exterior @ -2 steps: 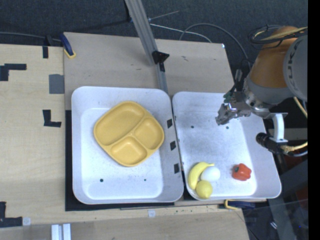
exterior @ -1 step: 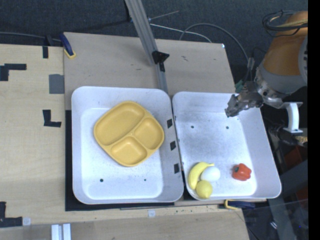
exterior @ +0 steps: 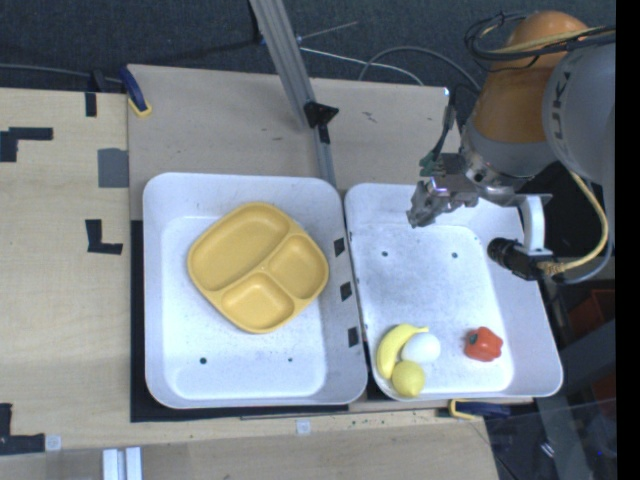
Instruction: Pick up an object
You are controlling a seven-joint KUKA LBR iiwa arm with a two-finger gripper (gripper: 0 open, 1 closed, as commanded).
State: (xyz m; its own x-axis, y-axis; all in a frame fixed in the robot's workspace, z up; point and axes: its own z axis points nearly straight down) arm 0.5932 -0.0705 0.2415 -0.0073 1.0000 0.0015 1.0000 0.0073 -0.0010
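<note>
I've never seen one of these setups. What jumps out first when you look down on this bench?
Probably the big yellow divided plate, lying alone in the left bin. Next, the small cluster in the right bin's near corner: a banana, a white egg and a lemon, with a red pepper apart. The gripper hangs over that bin's far edge.

one fixed camera above the bench (exterior: 60,268), angled downward, both white bins (exterior: 160,268) in frame, arm (exterior: 530,88) entering at right

The yellow tray (exterior: 258,266) looks like smooth, faintly glossy plastic, the two white bins (exterior: 165,368) are matt and speckled with dark scuffs, and the table (exterior: 60,298) at left looks like pale, matt wood.
</note>
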